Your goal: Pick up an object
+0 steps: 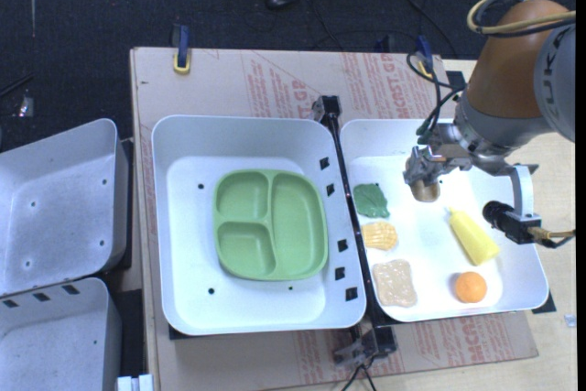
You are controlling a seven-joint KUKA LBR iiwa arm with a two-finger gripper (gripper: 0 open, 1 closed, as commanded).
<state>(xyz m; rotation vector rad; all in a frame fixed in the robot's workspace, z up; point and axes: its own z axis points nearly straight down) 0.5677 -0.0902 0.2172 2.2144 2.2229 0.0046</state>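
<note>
- My arm (522, 78) comes in from three o'clock, and my hand (424, 183) hangs over the right bin (526, 288), in its upper half.
- Whether my hand is apart or together I cannot tell from this high slant; nothing shows between its tips.
- At about eight o'clock from my hand, near it, lies a dark green piece (371, 200), close by the bin's left wall.
- Just below that piece, at six o'clock from it, sits a ridged yellow-tan piece (379, 236).
- Further toward six o'clock, near the bin's front edge, lies a pale speckled flat piece (395, 281).
- At about four o'clock from my hand lies a yellow oblong thing (473, 235), set at a slant, apart from my hand.
- Just below the yellow thing, toward six o'clock, rests a small orange ball (471, 287), near the bin's front right corner.
- The left bin (174, 224) stands just beside the right one, at nine o'clock from it, and holds a light green divided tray (271, 224) with three compartments, lying flat near its middle.
- Both bins rest on the counter (238, 78), whose brown top shows at twelve o'clock beyond them.
</note>
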